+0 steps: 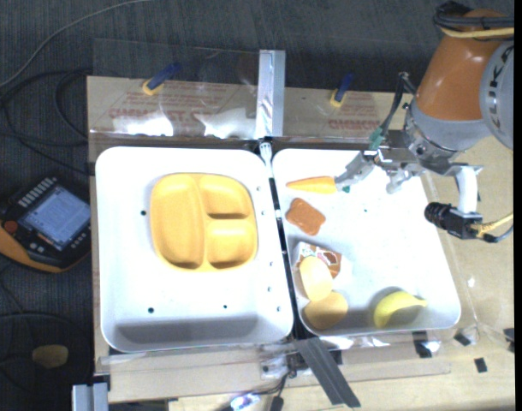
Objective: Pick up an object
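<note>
A: Carrot-shaped orange plastic toy (311, 184) lies at the right white bin's (432, 255) far-left corner; the two-finger gripper (374, 170) hovers beside it.

B: Open or shut, I cannot tell. Risk: 1 nudge wedges it against the wall.

Orange carrot (311, 184) lying flat, top-left of right bin (432, 255).
</note>
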Available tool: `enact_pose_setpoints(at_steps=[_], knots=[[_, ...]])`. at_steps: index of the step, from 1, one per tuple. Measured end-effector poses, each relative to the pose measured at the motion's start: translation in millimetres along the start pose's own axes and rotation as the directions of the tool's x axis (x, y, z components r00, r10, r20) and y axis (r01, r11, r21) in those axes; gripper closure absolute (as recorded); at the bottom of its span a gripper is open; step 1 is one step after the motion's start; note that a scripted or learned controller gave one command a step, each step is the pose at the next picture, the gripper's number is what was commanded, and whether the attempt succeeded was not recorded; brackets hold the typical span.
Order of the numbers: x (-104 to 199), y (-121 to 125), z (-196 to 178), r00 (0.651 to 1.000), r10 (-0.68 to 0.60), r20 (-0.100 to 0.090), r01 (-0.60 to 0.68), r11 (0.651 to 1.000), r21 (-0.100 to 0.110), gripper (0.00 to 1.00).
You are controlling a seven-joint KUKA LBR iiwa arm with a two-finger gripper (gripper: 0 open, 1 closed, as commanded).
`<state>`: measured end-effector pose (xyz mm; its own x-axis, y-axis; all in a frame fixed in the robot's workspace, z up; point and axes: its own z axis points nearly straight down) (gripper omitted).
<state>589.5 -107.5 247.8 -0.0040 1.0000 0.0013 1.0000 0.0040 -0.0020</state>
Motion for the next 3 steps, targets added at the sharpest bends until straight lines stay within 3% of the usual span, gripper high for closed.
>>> enact_pose_setpoints(at_steps=[1,2,3], knots=[[-1,-40,77,0.985,-0.171,0.001,0.171,0.985,0.000,0.00],[9,32,156,1.000,-0.003,0.002,0.003,1.000,-0.015,0.00],[0,-18,156,0.991,-0.134,0.006,0.134,0.991,-0.018,0.00]])
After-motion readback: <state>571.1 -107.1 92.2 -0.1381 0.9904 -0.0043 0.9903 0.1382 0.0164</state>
